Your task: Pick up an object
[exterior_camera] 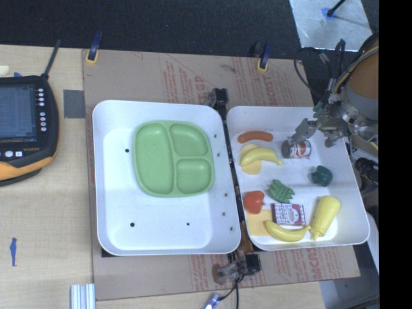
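The right bin [347, 237] holds toy food. Among it are a sausage [255, 136], a banana [259, 156], a small tin can [298, 149] on its side, a dark green broccoli [321, 175], a leafy green piece [280, 190], a red tomato [253, 201], a red box [288, 214], a second banana [284, 232] and a yellow squeeze bottle [324, 215]. My gripper [317, 136] hangs over the bin's upper right part, open, with nothing between its fingers. Its left finger [300, 132] points down just above the can.
The left bin [116, 230] holds a green divided plate [172, 158]. A tablet-like pendant with an orange edge [22, 124] lies at the bench's far left. Clamps [259, 55] and cables sit along the bench's back edge.
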Robot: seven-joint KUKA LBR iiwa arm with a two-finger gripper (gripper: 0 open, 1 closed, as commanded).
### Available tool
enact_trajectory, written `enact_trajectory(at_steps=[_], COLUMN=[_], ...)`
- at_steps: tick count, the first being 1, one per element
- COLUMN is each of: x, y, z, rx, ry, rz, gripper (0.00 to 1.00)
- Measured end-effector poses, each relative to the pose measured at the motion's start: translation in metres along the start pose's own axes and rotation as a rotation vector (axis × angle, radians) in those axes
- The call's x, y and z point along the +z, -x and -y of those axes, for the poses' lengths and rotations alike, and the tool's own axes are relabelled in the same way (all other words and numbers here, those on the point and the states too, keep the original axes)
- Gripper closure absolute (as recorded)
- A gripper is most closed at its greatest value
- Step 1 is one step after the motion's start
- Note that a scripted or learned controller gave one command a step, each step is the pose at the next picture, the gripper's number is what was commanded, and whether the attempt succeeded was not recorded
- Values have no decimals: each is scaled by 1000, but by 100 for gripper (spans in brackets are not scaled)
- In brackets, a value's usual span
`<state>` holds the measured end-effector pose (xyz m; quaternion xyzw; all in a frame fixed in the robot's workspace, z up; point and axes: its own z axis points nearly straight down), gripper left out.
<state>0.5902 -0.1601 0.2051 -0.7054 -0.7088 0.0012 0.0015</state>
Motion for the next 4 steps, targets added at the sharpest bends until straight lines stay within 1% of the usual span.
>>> enact_trajectory(at_steps=[1, 2, 3, 4], x=[114, 101, 16, 4], y=[32, 33, -28, -87], z=[-23, -25, -67, -26], rx=[0, -2, 1, -2], ry=[-2, 1, 3, -1], rz=[0, 2, -1, 0], gripper=[0, 100, 100, 100])
